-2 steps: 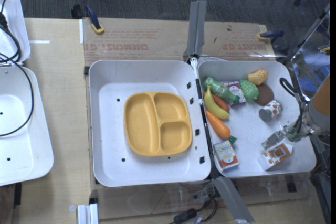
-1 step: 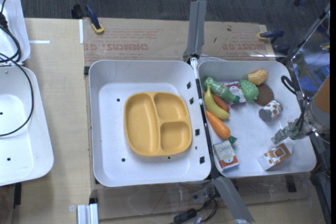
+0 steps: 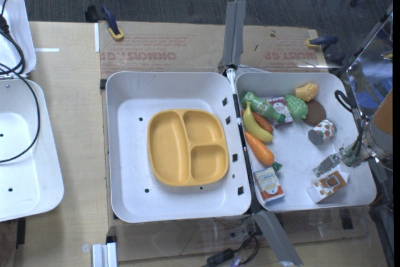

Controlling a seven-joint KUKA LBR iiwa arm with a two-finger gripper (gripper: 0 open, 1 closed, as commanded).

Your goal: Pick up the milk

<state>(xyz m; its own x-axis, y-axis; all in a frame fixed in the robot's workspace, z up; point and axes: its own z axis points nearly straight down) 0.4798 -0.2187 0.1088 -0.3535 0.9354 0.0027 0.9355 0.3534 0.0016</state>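
Note:
Two small cartons lie in the right bin (image 3: 359, 134). One, white and light blue with a red base (image 3: 269, 185), rests at the bin's front left corner and looks like the milk. The other, orange-brown and white (image 3: 328, 186), lies at the front right. My gripper (image 3: 329, 164) reaches in from the right on the grey arm (image 3: 378, 134) and hovers just above and behind the orange-brown carton, well to the right of the white and blue one. Nothing is visibly held.
Banana (image 3: 252, 124), carrot (image 3: 259, 147), green bottle (image 3: 264, 107), corn (image 3: 306, 92), a green toy (image 3: 297, 107), a brown piece (image 3: 315, 112) and a small can (image 3: 324, 130) crowd the right bin's back half. A yellow divided plate (image 3: 187, 147) sits in the left bin (image 3: 125, 134).

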